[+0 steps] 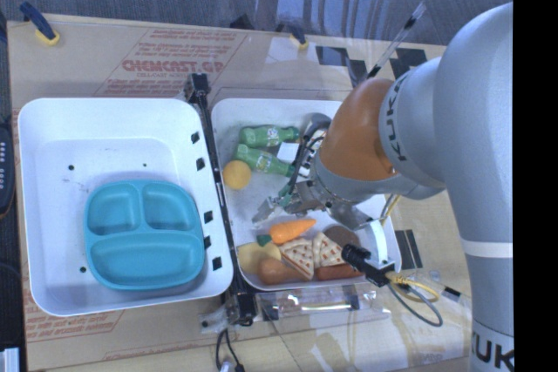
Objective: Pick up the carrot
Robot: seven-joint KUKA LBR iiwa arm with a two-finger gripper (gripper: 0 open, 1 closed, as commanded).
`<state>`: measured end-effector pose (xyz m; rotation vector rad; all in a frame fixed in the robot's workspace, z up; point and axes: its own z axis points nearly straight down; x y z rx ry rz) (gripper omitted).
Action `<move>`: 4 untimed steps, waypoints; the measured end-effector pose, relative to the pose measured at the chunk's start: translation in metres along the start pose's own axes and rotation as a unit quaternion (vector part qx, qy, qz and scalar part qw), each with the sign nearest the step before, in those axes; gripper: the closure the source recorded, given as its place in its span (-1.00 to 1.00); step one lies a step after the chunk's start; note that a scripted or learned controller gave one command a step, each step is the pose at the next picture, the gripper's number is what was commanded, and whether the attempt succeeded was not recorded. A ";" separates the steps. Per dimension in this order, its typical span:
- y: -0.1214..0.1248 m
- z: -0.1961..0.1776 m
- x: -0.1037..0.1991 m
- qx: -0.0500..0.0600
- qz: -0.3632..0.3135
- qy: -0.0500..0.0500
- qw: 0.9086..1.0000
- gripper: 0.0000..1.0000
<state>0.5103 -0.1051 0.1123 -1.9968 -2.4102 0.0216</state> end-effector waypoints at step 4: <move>0.053 -0.082 0.079 -0.008 0.003 0.001 1.000 1.00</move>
